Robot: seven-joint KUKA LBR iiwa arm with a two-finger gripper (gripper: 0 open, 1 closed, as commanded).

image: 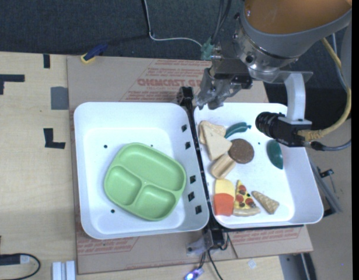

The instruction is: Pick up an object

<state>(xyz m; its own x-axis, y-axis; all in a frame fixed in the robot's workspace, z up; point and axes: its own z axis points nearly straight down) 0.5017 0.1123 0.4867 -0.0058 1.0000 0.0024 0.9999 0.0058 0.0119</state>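
My gripper (209, 101) hangs over the far left corner of the right bin (302, 214), just above the divider between the bins; nothing shows between its fingers. Below it in the right bin lie toy foods: a tan sandwich slice (212, 137), a brown cookie (241, 151), a bread roll (222, 167), a yellow and orange block (224, 197), a pizza slice (244, 199), a tan wedge (266, 201), a teal pepper (236, 129) and a teal piece (275, 154).
The left bin (91, 127) holds a green divided plate (145, 181). A black camera mount (278, 127) on the arm hangs over the right bin's far side. Cardboard (132, 77) lies under both bins, with a cable (150, 22) behind.
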